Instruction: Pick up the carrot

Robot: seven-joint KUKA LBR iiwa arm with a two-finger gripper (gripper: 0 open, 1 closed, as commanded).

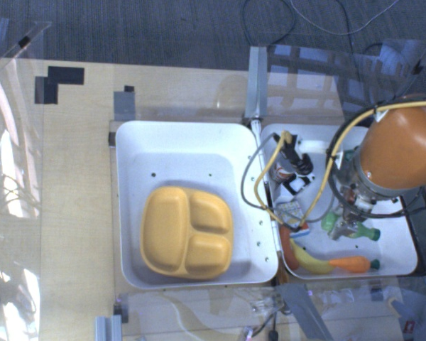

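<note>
Camera view, from above the table point(71, 190): the grey arm point(401, 148) with its orange band reaches in from the right and hangs over the right bin point(410, 256), its claw point(349, 219) lowered close to the bin floor. How wide the claw stands cannot be told from this angle, and nothing can be seen gripped in it. The carrot point(346, 264), the only one on show, lies on its side along the near wall of that same bin. Its orange body runs left to right in the picture and its green stub is at the right end. It sits near the claw but apart from it, on the side closer to the camera. Between the two lies one green bottle point(360, 231), on its side and just under the claw, with its neck pointing right. One banana point(310, 259) curves along the bin's near left corner, its end just beside the carrot's left tip, and one slim red item point(286, 241) lies against the bin's left wall next to it. One small packet point(295, 211) with red and blue print rests further back by that wall, its lettering too small to read. The left bin point(135, 155), the second of two white bins set side by side, holds a single yellow plate point(187, 231) divided into three compartments, sitting toward the near side. Black tape marks point(57, 82) show on the pale table at far left.
</note>
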